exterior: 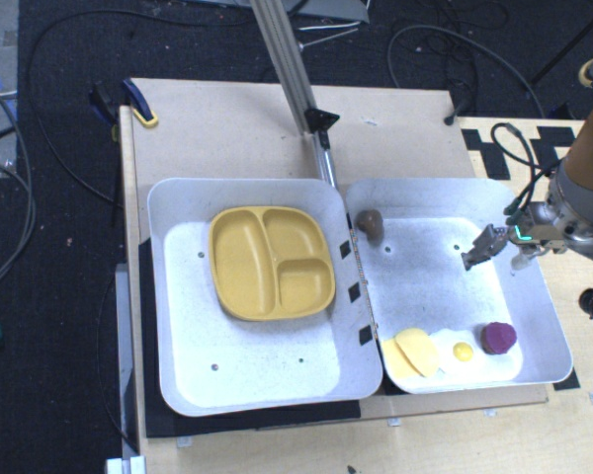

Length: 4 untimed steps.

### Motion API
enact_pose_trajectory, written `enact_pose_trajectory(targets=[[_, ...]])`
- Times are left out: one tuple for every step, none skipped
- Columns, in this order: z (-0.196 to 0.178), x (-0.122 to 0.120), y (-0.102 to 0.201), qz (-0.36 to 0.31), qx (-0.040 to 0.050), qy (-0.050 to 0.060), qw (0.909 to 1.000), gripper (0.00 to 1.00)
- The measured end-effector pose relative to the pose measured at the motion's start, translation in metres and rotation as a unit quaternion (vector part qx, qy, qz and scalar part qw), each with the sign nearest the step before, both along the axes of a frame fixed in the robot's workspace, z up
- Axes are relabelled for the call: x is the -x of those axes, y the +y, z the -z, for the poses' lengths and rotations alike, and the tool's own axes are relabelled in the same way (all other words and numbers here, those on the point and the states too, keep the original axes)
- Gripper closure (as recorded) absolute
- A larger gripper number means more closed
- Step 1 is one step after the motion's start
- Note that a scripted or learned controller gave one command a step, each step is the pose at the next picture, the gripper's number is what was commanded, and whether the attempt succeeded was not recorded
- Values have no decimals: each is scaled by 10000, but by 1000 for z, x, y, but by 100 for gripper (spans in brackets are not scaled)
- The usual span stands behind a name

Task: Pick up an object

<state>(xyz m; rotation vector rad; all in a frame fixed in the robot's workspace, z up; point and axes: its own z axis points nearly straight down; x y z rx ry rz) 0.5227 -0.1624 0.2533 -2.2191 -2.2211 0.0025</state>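
My gripper point(498, 251) hangs over the right side of the right bin point(425, 255), its two dark fingers spread apart with nothing between them. A purple round object point(498, 338) lies in the bin's near right corner, below the gripper. A small yellow ball point(463, 352) and a pale yellow flat piece point(415, 352) lie along the bin's near edge. A brown object point(371, 224) rests at the bin's far left corner.
The left bin point(188, 354) holds a yellow divided plate point(272, 262). A metal pole point(287, 52) slants over the bench behind the bins. A blue and yellow clamp point(138, 102) sits at the bench's far left corner.
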Motion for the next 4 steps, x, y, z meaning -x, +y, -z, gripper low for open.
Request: enact_pose_trajectory(targets=[[-1, -1, 0, -2, 2, -11, 10000, 0], [61, 7, 2, 10, -6, 17, 10000, 0], [104, 7, 7, 7, -5, 9, 10000, 0], [158, 8, 7, 9, -5, 11, 10000, 0]])
